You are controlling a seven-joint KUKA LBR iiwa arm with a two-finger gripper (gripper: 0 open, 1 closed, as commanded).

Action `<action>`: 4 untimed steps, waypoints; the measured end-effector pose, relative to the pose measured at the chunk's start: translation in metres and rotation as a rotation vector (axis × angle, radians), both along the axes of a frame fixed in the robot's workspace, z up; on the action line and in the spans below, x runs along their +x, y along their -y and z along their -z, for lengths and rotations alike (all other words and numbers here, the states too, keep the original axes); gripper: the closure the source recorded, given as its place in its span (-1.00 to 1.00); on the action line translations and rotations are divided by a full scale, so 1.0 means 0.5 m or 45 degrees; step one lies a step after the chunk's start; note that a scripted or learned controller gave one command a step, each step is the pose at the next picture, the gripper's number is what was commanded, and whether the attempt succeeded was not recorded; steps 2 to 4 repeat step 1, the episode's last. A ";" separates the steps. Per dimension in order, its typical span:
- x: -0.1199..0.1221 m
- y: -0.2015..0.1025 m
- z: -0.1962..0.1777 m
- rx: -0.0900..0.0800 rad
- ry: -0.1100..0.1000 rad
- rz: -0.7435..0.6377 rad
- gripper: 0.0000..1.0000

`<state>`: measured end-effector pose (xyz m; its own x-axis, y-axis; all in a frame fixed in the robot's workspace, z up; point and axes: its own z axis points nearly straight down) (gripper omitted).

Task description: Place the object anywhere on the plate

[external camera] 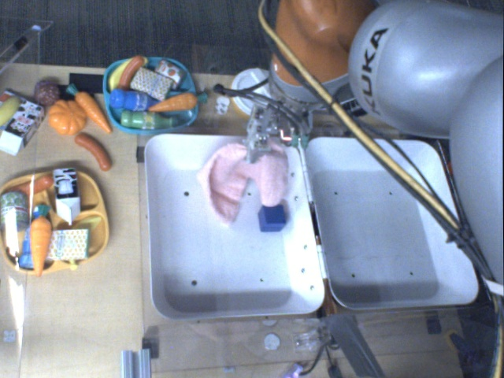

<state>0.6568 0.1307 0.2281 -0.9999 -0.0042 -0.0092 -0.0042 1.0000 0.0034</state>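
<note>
Blue cube [272, 217] on the left white bin's [181, 274] floor, touching the pink plate's [236, 181] lower right edge, gripper [257, 144] above the plate, finger state cannot be told, right bin [386, 235] beside, wooden bench [118, 321] with toy food in a blue bowl [150, 93] and yellow tray [51, 219], dark carpet [157, 14] behind.

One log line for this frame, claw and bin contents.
claw: over pink plate, far edge | blue cube: left bin, touching plate's near edge | grasp: unclear
</note>
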 end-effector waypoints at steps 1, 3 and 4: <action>0.000 0.000 -0.001 0.000 0.001 0.001 -1.00; 0.000 0.000 -0.001 0.000 0.001 0.001 -1.00; 0.000 0.000 -0.001 0.000 0.001 0.001 -1.00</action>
